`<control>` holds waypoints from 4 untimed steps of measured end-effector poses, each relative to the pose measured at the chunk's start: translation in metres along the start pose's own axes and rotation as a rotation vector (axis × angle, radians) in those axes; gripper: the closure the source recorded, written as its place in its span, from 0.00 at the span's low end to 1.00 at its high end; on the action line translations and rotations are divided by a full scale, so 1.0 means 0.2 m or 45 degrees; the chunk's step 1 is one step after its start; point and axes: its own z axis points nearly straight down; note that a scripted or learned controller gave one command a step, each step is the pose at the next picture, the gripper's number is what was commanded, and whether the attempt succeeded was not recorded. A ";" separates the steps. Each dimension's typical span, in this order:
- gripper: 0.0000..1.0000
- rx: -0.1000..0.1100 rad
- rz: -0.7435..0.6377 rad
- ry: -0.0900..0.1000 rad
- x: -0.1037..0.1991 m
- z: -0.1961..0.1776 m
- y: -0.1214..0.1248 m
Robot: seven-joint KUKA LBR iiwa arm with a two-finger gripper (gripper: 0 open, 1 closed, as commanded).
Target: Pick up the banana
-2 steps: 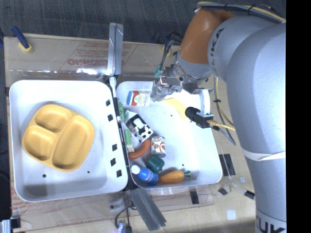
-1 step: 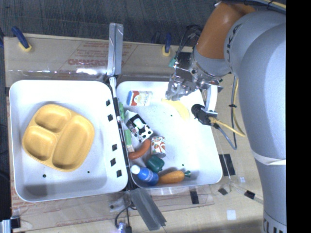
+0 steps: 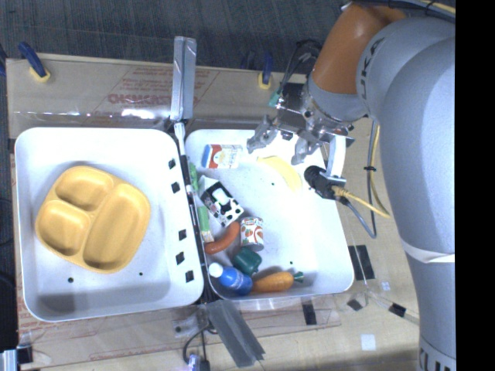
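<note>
The left bin (image 3: 31,284) sits on the table (image 3: 93,79) and carries a yellow divided tray (image 3: 93,216), turned upside down so its three rounded humps face up, lying toward the bin's left side. Small black marks run down the bin's right wall.

Just beside it, across a narrow seam, is the right bin (image 3: 332,261). Along its left wall lies a green stick-like item (image 3: 203,215), and near its top left corner rests a small carton (image 3: 220,157) with red and blue print. Below the carton sits a black and white box (image 3: 222,203), tilted. Next to that box a sausage (image 3: 223,238) lies at a slant, touching a small printed can (image 3: 252,233). At the bin's bottom edge a blue bottle (image 3: 231,278) with a white cap lies beside a dark green cup (image 3: 247,260), and an orange carrot (image 3: 272,282) lies along the bottom wall to their right.

The banana (image 3: 283,171), pale yellow, lies flat on the bin floor near the top edge, right of the carton and well apart from the cluster at the bottom.

The claw (image 3: 281,147) hangs over the top edge of the right bin with its two fingers (image 3: 260,138) spread wide, released, one on each side above the banana's upper end. Nothing is between them. The grey arm (image 3: 410,130) with its orange band (image 3: 348,41) reaches in over the table's right edge.
</note>
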 end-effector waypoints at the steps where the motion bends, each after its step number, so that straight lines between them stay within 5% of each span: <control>1: 0.00 0.002 0.077 0.001 -0.18 0.62 0.09; 2: 0.00 0.006 0.006 0.014 -0.33 0.73 0.32; 3: 0.00 -0.002 0.320 0.003 -0.21 0.44 0.29; 4: 0.00 0.003 0.442 0.003 -0.34 0.77 0.21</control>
